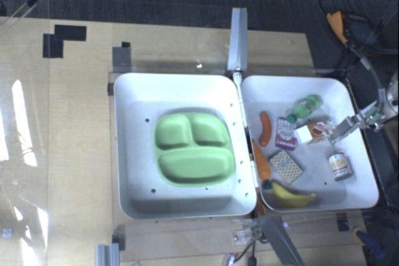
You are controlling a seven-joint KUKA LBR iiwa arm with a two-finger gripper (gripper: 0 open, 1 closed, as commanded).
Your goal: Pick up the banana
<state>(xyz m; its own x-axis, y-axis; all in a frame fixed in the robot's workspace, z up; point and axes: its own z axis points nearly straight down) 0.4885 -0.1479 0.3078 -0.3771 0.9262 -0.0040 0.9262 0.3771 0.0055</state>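
Observation:
The yellow banana (292,195) lies flat at the front edge of the right bin (358,193), its tip pointing right. It rests just in front of a checked box (285,166) and beside the lower end of a carrot (261,163). My gripper (344,128) reaches in low from the right edge, over the right side of that bin. It is well behind and to the right of the banana, close to a small carton (316,132). Nothing shows in its grasp.
The right bin also holds a red sausage (264,128), a purple packet (285,133), a green bottle (306,106) and a small can (339,166). The left bin (134,134) bears a green divided plate (193,147). A metal divider (237,40) stands between the bins.

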